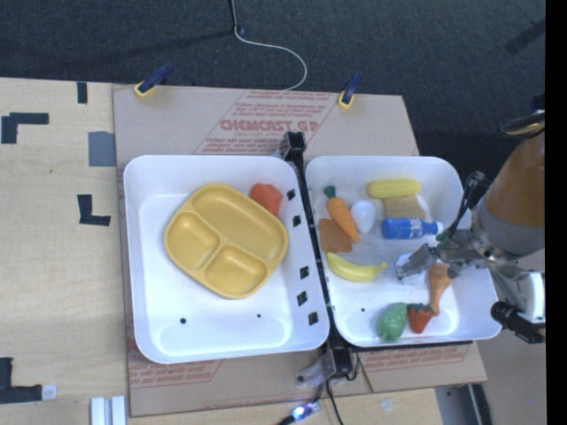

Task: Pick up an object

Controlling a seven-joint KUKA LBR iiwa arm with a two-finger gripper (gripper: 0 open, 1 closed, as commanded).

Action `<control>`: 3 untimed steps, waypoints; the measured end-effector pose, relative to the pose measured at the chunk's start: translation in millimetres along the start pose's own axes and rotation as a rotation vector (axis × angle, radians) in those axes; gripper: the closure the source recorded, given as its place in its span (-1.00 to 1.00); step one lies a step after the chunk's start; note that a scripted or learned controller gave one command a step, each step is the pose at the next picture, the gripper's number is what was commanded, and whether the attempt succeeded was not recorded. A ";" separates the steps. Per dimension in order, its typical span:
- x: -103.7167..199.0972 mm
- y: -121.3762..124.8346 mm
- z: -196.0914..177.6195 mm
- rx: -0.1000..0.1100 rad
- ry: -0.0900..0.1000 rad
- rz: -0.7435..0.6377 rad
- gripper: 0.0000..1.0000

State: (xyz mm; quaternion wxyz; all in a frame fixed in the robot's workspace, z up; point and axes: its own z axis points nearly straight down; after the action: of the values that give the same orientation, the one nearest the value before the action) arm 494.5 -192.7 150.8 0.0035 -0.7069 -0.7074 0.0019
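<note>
Camera view: the gripper (415, 264) is low in the right bin (447, 171), nothing lifted yet, so the pick remains to do; I cannot tell how its grasp stands; nearest candidates are the drumstick (437, 284) just right of the tip and the banana (354, 269) left of it.

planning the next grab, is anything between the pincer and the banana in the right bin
Nothing visible does. The pincer sits just right of the banana, with bare bin floor between them; the blue bottle lies above that gap and the drumstick to the right.
</note>
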 end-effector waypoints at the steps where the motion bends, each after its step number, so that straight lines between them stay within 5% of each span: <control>1: 3.4 -5.0 44.7 -0.001 0.000 -0.001 -1.00; 2: 4.9 -4.8 67.5 -0.005 -0.001 -0.002 -1.00; 3: 4.3 -4.6 56.0 -0.007 -0.004 -0.001 1.00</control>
State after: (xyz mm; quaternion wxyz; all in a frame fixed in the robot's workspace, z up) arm 489.5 -188.3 94.9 -0.0003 -0.7064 -0.7078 0.0006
